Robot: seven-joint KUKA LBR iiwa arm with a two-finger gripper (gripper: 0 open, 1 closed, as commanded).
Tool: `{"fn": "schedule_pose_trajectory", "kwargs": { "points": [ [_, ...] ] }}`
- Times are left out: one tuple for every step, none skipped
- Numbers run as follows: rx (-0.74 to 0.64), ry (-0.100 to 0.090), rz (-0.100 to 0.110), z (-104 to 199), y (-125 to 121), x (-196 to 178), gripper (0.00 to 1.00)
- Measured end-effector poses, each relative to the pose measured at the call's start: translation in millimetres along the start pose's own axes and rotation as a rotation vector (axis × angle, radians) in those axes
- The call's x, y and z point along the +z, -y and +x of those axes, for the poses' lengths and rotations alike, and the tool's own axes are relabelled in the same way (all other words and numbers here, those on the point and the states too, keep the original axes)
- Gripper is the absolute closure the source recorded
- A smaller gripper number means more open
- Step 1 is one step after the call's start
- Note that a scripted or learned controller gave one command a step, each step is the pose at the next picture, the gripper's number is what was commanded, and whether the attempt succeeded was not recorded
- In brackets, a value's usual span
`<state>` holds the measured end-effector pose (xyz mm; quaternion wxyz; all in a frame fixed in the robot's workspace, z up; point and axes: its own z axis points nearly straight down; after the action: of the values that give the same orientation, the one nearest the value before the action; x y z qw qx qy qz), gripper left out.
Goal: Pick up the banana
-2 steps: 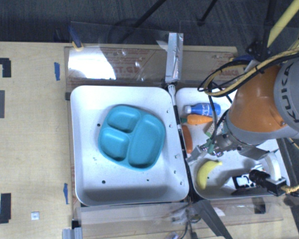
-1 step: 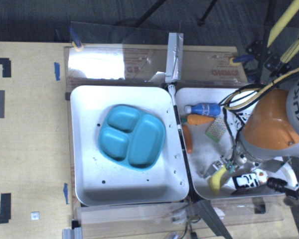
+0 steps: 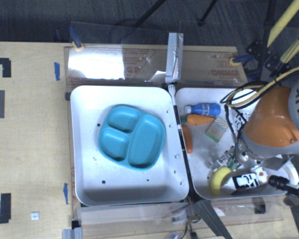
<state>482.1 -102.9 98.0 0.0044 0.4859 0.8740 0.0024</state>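
Observation:
The banana (image 3: 219, 179), yellow with a greenish tip, lies in the right bin (image 3: 202, 148) near its front edge. My gripper (image 3: 232, 162) hangs under the grey arm and its orange band (image 3: 273, 119), just above and to the right of the banana, close to its upper end. The wrist and cables hide much of the gripper. Whether it touches the banana cannot be told from here.
In the left bin (image 3: 84, 148) sits a blue divided plate (image 3: 132, 136). The right bin also holds a white bottle with a blue label (image 3: 204, 108), two orange carrots (image 3: 201, 119) (image 3: 188, 139), a speckled green sponge (image 3: 217, 129) and a black-and-white item (image 3: 247, 180) beside the banana.

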Motion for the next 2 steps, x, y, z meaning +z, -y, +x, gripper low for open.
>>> {"fn": "schedule_pose_trajectory", "kwargs": {
  "points": [
    [0.213,-0.002,0.007,-30.1,14.2,-176.0,1.00],
    [0.776,0.001,0.009,-29.5,17.8,-219.5,1.00]
  ]
}}
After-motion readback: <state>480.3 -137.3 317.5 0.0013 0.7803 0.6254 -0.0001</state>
